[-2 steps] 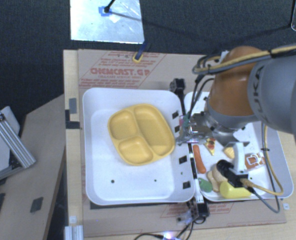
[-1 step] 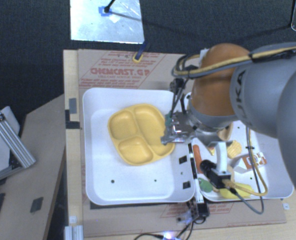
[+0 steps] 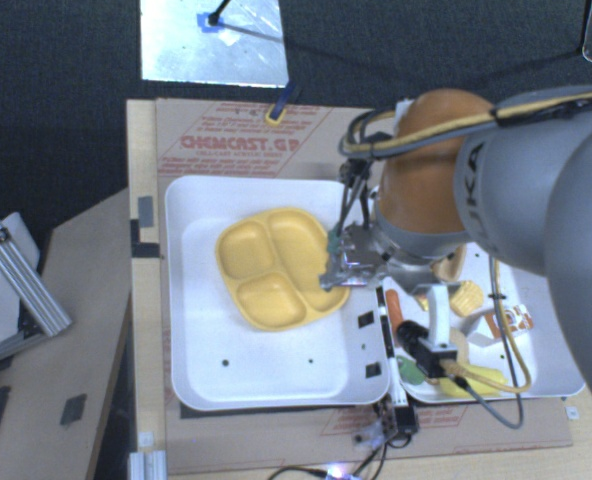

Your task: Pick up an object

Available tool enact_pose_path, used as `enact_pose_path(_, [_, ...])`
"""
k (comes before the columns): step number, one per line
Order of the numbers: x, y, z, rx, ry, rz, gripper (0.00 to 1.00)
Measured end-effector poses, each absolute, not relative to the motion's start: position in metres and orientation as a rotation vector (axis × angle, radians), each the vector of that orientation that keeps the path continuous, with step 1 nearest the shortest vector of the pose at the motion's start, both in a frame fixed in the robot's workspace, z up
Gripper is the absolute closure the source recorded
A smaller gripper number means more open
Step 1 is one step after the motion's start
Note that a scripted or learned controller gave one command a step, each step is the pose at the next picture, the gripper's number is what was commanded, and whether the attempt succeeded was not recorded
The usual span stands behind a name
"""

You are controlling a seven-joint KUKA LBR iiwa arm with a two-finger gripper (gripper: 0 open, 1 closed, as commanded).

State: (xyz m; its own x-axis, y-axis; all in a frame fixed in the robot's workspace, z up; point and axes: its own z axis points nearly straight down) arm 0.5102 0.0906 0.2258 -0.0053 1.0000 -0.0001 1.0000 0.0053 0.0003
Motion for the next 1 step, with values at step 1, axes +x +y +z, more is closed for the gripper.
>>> enact_pose_path(1, [0.5008, 0.1080, 0.2241, 2.214, 2.229, 0.000, 1.00])
